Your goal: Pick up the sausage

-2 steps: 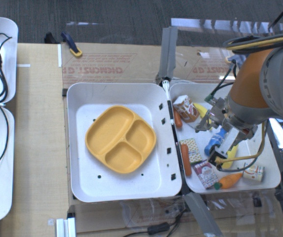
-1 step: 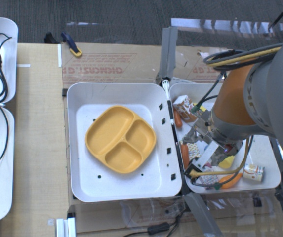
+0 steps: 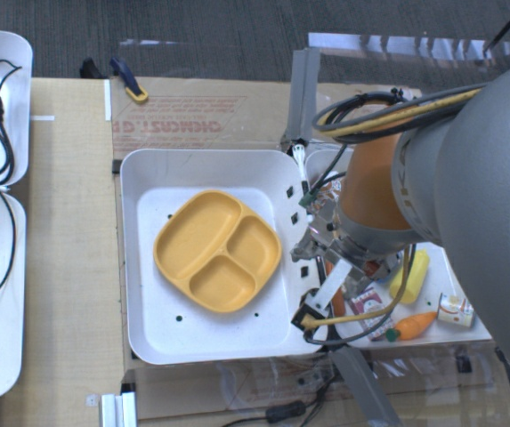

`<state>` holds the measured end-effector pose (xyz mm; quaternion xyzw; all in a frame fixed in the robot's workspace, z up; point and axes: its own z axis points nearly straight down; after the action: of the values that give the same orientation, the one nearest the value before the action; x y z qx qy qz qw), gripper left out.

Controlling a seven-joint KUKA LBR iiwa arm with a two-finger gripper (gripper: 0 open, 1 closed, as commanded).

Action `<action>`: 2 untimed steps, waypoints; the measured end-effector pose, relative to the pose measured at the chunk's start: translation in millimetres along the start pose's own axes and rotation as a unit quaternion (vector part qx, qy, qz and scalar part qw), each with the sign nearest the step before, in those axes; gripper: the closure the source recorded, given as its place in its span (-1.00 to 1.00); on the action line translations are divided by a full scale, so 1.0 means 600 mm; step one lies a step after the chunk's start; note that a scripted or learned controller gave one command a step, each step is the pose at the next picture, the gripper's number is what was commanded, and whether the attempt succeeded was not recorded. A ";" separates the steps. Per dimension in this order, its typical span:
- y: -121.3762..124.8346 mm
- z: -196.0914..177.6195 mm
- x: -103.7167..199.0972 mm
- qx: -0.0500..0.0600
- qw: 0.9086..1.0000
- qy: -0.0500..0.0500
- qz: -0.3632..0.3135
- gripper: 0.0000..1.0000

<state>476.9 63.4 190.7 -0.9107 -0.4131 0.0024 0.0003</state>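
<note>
Two white bins sit side by side on the counter. The left bin [image 3: 139, 238] holds a yellow divided plate [image 3: 217, 251]. The grey arm [image 3: 450, 176] covers most of the right bin [image 3: 465, 331] and hides the jaws, so I cannot tell whether they are apart or together. A reddish sliver under the wrist in the right bin's left part may be the sausage [image 3: 338, 301]; too little shows to be sure. A yellow piece [image 3: 412, 274], a carrot [image 3: 412, 326] and a small carton [image 3: 455, 309] peek out along the arm's edge.
</note>
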 end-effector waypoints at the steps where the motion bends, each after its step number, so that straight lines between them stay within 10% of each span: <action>1: -0.051 0.073 0.057 0.001 0.998 -0.001 -0.060 -1.00; 2: -0.057 0.164 0.149 0.000 0.967 0.000 -0.253 -1.00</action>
<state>509.8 153.0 91.8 -0.7764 -0.6302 0.0026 0.0008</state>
